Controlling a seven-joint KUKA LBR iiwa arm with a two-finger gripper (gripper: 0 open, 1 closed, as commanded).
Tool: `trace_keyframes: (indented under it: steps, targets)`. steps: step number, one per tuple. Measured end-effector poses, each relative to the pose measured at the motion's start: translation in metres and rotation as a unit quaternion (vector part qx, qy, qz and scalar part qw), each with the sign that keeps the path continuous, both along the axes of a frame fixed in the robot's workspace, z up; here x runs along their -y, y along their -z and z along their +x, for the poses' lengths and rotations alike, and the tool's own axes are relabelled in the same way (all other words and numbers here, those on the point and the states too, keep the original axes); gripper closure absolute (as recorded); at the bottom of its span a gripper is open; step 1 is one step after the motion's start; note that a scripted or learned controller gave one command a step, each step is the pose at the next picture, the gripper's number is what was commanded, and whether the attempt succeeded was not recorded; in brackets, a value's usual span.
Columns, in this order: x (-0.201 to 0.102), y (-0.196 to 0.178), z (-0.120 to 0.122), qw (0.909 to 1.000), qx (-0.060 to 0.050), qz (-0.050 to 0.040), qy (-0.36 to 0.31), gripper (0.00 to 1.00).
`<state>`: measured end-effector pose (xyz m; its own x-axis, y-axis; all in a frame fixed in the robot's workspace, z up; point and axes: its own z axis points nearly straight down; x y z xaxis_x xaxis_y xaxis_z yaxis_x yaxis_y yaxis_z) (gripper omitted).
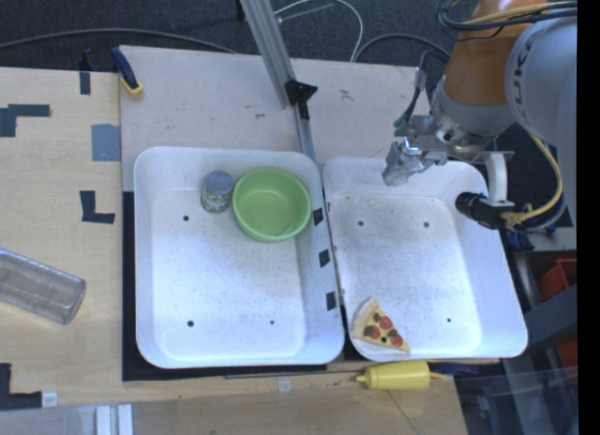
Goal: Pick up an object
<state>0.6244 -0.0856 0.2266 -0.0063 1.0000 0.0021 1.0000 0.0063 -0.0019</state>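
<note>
You have a bowl with a can just left of it in the left bin, upper part. In the right bin, a pizza slice lies at the lower-left corner.

The green bowl stands upright with its mouth open to the camera, in the far right part of the left bin, well to the left of the gripper and a little nearer the camera than it. Touching or just beside its left rim stands a small grey-lidded can (its label is too small to read), farther still from the gripper. A pizza slice toy, yellow with red dots, lies flat in the right bin's near left corner, well toward the camera from the gripper and slightly to its left.
</note>
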Motion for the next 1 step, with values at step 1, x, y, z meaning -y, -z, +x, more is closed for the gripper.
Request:
trace_keyframes:
  steps: [1]
  targets:
    - [-0.0511,0.0082,-0.0154,1.0,-0.001,-0.0002,0.0,1.0]
